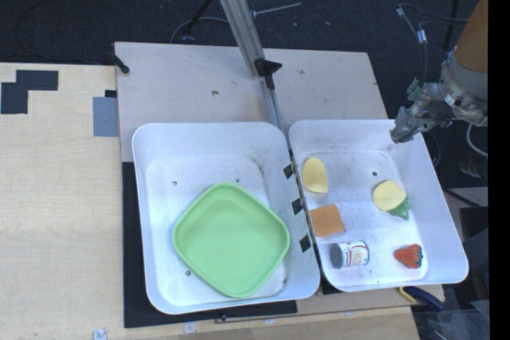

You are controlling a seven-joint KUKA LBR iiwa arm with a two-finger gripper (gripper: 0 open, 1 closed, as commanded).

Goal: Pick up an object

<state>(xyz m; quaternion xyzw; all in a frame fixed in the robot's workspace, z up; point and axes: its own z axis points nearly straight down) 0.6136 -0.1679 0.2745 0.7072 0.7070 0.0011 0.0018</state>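
The right bin [430, 171] holds several small items: a pale yellow oval piece [315, 174], an orange square block [327, 220], a yellow round piece with a green edge [390, 196], a red strawberry-like toy [409, 255] and a small can lying on its side [351, 254]. My gripper [404, 128] hangs over the far right corner of that bin, above its rim and away from all the items. Nothing shows between its fingers.
The left bin [159, 143] holds a light green square plate [231, 239]. A metal rail [243, 20] slants down to the divider between the bins. The arm [470, 60] comes in from the right edge. Dark floor with cables lies behind the bench.
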